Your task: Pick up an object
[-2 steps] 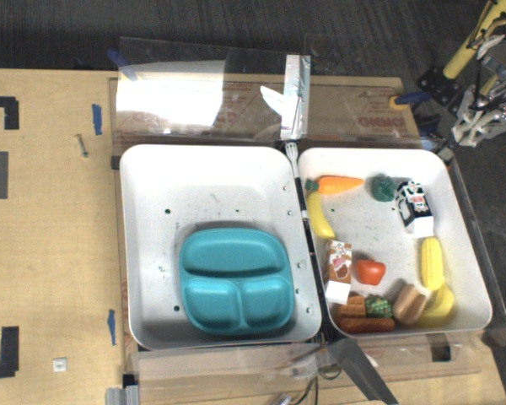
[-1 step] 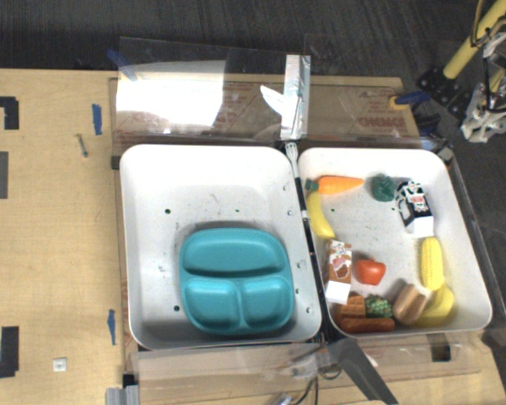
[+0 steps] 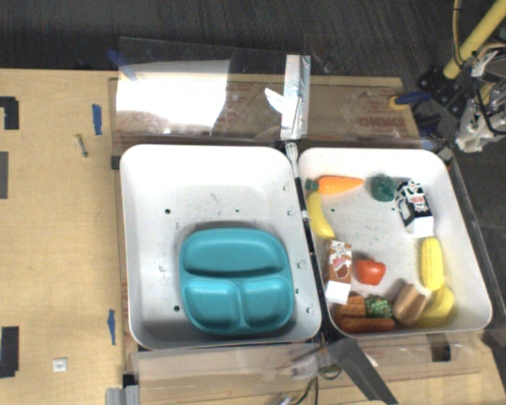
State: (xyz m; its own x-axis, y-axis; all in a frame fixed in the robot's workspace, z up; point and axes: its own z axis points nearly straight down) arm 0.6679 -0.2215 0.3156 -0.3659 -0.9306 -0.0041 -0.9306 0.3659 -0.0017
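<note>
Toy foods crowd the right bin [image 3: 465, 194]: orange carrot [image 3: 341, 184], yellow banana [image 3: 320, 216], yellow corn cob [image 3: 432, 262], red tomato [image 3: 370, 271], black-and-white milk carton [image 3: 416, 206]. Left bin [image 3: 148, 184] holds a teal divided tray [image 3: 234, 278].

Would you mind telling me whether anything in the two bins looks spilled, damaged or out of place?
Nothing stands out. The teal tray lies flat in the left bin, and the toy foods, including the carrot and corn, sit loosely inside the right bin.

Teal divided tray [image 3: 234, 279] lies in left bin [image 3: 143, 192].
</note>
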